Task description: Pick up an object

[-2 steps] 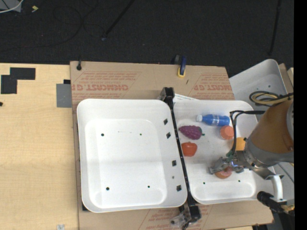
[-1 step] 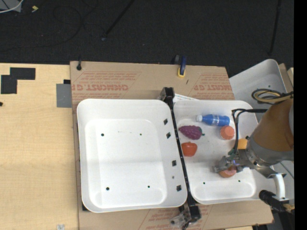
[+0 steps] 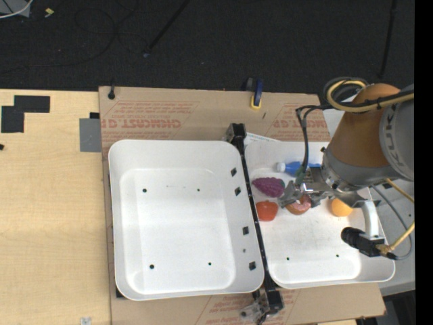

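In the right bin (image 3: 318,263) several small things lie near the far side: a purple bunch of grapes (image 3: 269,185), a red-orange tomato-like ball (image 3: 266,210), a reddish-brown round piece (image 3: 298,206), a yellow-orange ball (image 3: 340,207) and a blue and white item (image 3: 289,168). My gripper (image 3: 302,191) is low over the reddish-brown piece, just right of the grapes. The wrist hides part of that piece, so whether it sits between the fingers is not visible.
The left bin (image 3: 176,215) is beside the right one, split from it by a black divider with clamps (image 3: 243,202). A blue and yellow clamp (image 3: 256,93) is fixed at the cardboard's far edge. The arm's body covers the right bin's far right corner.
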Controlling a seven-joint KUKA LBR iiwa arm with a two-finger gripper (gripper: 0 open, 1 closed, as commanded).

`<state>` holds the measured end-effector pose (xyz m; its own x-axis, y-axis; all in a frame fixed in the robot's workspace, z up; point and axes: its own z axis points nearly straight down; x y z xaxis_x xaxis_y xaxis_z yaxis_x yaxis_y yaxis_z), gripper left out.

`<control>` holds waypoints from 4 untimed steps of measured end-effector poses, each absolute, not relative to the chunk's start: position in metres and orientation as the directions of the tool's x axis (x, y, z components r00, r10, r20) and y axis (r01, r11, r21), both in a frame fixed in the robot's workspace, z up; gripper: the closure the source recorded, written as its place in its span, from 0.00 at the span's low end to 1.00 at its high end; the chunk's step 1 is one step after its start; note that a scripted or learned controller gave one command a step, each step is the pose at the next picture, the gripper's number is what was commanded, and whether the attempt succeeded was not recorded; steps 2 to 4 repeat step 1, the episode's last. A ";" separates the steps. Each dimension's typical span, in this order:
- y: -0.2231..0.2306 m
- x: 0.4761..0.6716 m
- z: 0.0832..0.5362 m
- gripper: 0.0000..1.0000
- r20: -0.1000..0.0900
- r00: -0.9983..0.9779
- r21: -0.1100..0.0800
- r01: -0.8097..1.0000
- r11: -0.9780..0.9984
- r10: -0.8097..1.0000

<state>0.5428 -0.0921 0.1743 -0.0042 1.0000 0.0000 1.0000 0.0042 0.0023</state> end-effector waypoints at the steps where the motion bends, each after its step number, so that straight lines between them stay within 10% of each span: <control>1: -0.016 0.583 0.188 1.00 0.001 -0.005 -0.001 1.000 0.005 1.000; 4: -0.016 0.583 0.188 1.00 0.001 -0.005 -0.001 1.000 0.005 1.000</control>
